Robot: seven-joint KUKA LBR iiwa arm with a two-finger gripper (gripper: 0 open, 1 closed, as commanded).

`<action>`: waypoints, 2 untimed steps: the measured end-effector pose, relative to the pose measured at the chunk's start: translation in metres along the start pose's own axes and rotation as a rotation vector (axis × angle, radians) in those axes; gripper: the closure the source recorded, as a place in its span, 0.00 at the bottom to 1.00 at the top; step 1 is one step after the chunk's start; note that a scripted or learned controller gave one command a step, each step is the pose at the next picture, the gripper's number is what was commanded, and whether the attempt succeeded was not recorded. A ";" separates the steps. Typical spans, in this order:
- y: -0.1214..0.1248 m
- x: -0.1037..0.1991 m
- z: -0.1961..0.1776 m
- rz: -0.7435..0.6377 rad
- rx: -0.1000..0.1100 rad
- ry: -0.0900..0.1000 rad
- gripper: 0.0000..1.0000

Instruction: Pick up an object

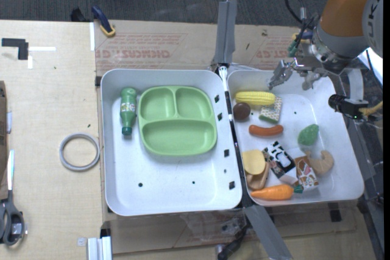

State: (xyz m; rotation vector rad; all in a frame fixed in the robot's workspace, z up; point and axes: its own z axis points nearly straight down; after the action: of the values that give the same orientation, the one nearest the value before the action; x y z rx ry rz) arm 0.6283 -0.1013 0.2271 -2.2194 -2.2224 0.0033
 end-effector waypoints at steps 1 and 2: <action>-0.017 0.006 0.101 -0.024 0.001 0.000 0.00; -0.080 0.008 0.130 -0.017 0.001 0.001 0.00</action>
State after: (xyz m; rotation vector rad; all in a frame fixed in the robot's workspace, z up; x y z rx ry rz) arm 0.5480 -0.0938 0.0973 -2.1998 -2.2394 0.0038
